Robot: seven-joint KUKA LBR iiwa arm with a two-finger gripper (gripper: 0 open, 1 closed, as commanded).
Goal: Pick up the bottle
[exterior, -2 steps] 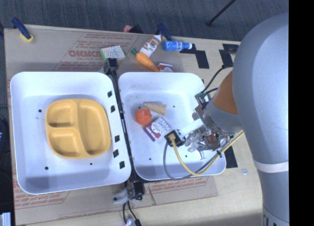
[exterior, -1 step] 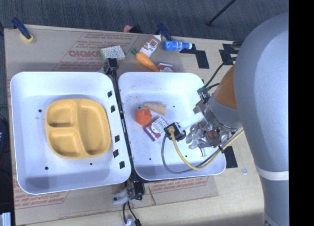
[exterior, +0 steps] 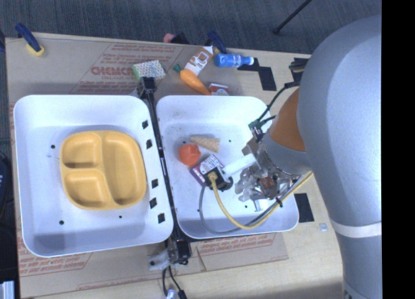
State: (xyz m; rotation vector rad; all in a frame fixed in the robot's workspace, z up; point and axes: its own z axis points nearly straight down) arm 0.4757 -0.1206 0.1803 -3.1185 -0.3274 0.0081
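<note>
Bottle (exterior: pixel 233 61) not yet picked: lying at bench back edge, outside bins. Gripper (exterior: pixel 259 187) low in right bin (exterior: pixel 170 161), finger state not discernible.

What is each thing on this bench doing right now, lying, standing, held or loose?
Blue bottle: lying on its side on the cardboard behind the bins, loose.
Toy carrot: lying flat beside it, loose.
Yellow tray: flat in the left bin, right way up.
Cone: on its side in the right bin.
Orange ball: resting in the right bin.
Pincer: low in the right bin, far from the bottle.
</note>
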